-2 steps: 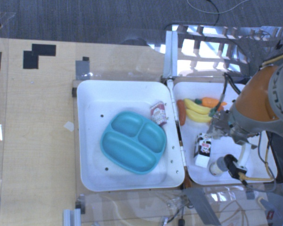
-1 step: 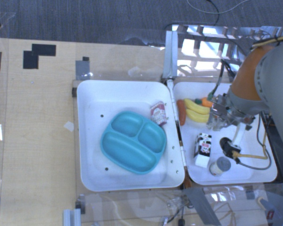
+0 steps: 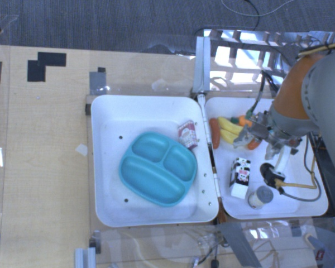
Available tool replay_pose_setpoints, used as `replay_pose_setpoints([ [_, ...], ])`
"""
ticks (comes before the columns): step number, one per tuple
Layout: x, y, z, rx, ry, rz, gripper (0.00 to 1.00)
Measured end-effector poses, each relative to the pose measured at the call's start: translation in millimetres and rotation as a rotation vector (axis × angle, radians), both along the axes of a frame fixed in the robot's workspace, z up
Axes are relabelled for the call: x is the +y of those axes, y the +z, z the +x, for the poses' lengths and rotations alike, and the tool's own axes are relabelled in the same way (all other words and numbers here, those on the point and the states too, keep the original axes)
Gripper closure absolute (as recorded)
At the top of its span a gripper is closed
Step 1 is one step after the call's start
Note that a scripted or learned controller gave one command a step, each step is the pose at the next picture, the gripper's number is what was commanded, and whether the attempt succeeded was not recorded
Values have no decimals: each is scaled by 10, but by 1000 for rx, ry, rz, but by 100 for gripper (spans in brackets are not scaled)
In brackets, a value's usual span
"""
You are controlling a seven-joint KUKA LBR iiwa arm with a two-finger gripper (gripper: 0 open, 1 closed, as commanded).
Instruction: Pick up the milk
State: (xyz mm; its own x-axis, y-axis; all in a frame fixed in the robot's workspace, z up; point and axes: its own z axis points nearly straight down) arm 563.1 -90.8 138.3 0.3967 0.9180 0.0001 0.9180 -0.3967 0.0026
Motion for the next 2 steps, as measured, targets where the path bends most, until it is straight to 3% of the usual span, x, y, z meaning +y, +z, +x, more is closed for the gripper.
replay_pose_setpoints([
  [1,67,-492,-506,-10,110,0,0],
  [2,77,-380,-480,-16,113,0,100],
])
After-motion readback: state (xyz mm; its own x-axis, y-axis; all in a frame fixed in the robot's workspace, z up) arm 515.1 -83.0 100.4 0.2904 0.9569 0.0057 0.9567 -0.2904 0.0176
